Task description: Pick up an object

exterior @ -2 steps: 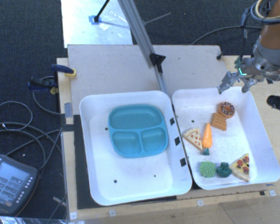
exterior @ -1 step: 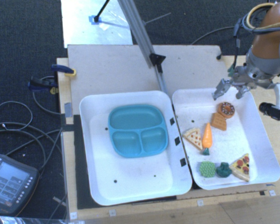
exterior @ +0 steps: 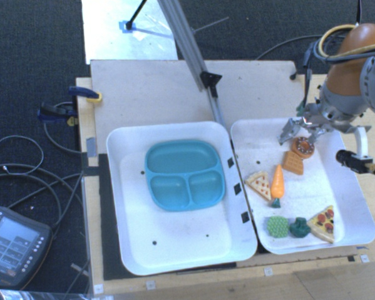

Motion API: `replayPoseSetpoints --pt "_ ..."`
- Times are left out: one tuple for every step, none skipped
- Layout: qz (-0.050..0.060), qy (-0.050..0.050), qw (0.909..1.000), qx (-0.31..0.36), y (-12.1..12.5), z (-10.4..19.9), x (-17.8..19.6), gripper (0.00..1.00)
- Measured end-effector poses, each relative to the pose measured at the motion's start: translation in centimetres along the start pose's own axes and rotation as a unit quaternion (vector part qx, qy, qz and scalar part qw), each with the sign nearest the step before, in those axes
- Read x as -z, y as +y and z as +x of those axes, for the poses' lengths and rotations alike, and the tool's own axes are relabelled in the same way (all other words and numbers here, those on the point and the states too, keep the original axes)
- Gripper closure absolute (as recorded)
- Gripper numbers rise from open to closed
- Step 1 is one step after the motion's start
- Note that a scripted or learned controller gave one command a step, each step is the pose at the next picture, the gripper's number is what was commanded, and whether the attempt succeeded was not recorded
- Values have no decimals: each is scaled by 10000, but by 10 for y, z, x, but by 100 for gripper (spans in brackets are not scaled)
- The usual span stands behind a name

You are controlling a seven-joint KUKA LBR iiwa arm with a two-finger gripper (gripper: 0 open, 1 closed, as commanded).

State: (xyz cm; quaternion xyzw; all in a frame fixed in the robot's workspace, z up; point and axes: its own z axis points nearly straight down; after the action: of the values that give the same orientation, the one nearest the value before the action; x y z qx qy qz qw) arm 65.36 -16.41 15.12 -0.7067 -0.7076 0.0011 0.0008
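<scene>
A blue divided plate (exterior: 184,176) lies in the left white bin (exterior: 133,243) on the tabletop (exterior: 147,92), with a grey handheld pendant (exterior: 16,245) and cables (exterior: 25,167) on the dark floor.

one fixed overhead slant on both bins (exterior: 181,266)

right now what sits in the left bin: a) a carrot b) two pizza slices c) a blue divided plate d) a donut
c, the blue plate lies alone in the left bin, while the carrot, donut and both pizza slices are in the right bin.
</scene>
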Motion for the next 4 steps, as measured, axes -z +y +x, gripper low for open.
replayPoseSetpoints --pt "-80 -43 10000 -8 -2 -5 -53 0" --pt "-103 -35 9999 -7 0 -4 -38 100" --pt "-60 -8 10000 20 9 -4 26 100" --pt "-51 -6 10000 29 10 -4 70 100"
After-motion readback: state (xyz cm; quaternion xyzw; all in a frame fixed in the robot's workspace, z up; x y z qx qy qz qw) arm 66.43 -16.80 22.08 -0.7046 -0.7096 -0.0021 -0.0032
